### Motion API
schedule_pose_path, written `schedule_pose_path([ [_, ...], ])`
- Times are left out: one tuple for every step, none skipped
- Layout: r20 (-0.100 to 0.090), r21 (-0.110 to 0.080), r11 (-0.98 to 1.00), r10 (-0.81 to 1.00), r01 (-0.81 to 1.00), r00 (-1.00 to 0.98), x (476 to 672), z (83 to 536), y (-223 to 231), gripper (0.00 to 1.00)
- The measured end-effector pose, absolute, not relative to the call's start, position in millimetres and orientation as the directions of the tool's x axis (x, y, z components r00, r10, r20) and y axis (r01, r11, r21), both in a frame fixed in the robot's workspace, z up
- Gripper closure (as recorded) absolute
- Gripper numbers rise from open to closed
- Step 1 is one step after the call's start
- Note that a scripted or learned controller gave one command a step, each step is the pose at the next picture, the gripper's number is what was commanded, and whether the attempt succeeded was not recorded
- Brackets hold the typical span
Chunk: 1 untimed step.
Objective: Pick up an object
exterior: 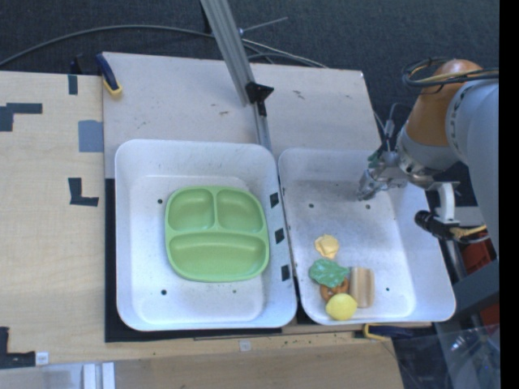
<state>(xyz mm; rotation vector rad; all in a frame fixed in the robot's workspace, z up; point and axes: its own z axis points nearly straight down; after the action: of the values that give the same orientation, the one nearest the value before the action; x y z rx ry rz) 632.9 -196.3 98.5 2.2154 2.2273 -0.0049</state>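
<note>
We find the dark two-finger gripper [373, 183] low over the bare upper floor of the right-hand shallow white bin [422, 294], near its 1 o'clock corner, and at this size we cannot tell whether it is released or clenched; nothing shows in its grasp. The things we could pick lie well apart from it, clustered toward the bin's 6 o'clock: a small pale yellow lump [327, 245], a crumpled green leafy piece [328, 273], a tan wooden block [361, 287] and a round yellow lemon-like ball [341, 306], all touching or nearly so. We judge the main risk to be a close on bare plastic, since the tool sits over no object; a second risk is that a descent into the heap nudges the ball away or catches two pieces at once, because they crowd each other against the near wall. Outward, the grey arm with its orange band [430, 112] enters from 3 o'clock. The left white bin [134, 217] holds a light green divided plastic tray [216, 233]. Both bins rest on a pale wooden bench [45, 177] marked with dark tape, a grey metal pole [231, 39] slants in from 12 o'clock, and dark carpet with cables lies beyond.
</note>
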Motion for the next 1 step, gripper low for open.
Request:
schedule_pose_path([
  [-0.002,0.005,0.002,1.0,1.0,-0.002,636.2,162.3,-194.2,1.0],
])
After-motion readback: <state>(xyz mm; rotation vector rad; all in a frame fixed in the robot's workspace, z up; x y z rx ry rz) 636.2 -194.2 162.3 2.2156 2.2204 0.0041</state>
